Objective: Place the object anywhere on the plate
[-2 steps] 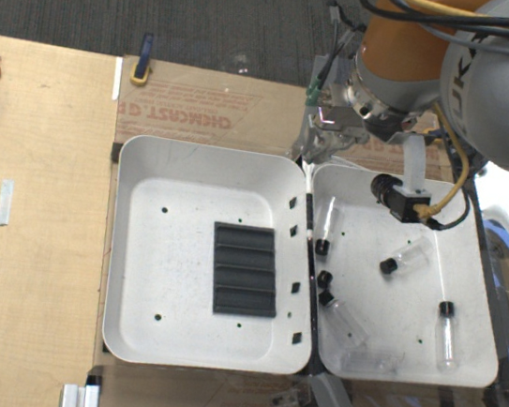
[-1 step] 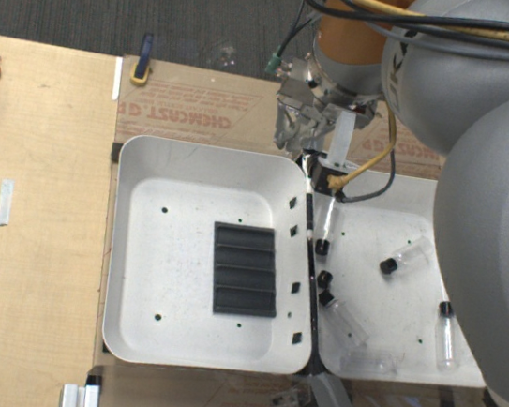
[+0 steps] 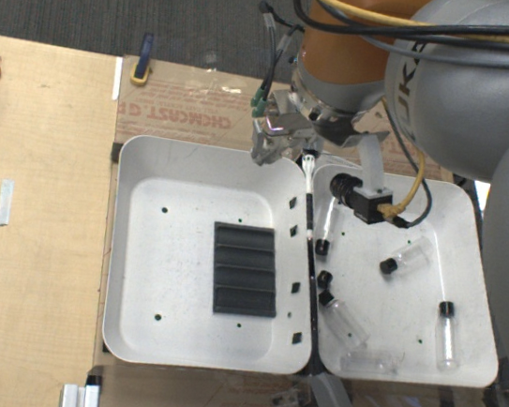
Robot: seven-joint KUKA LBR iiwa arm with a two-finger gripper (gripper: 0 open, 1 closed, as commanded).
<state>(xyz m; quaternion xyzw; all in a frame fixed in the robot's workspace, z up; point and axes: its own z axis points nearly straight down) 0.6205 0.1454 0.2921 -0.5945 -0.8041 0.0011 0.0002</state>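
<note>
A black ridged plate [image 3: 245, 269] lies flat in the middle of the left bin [image 3: 137, 228]. Several clear vials with black caps lie in the right bin [image 3: 480, 279]: one [image 3: 405, 258] near its middle, one [image 3: 446, 336] at the right, one [image 3: 323, 225] along the divider. My gripper [image 3: 282, 145] hangs over the far edge of the bins, near the divider, beyond the plate. Its tip is blurred by wrist hardware, and I see nothing clearly in its grasp.
The grey arm with its orange band [image 3: 356, 33] covers the upper right, trailing yellow and black cables. More clear vials [image 3: 344, 317] lie near the right bin's front. Cardboard [image 3: 193, 108] lies behind the bins. A wooden benchtop [image 3: 26, 211] extends to the left.
</note>
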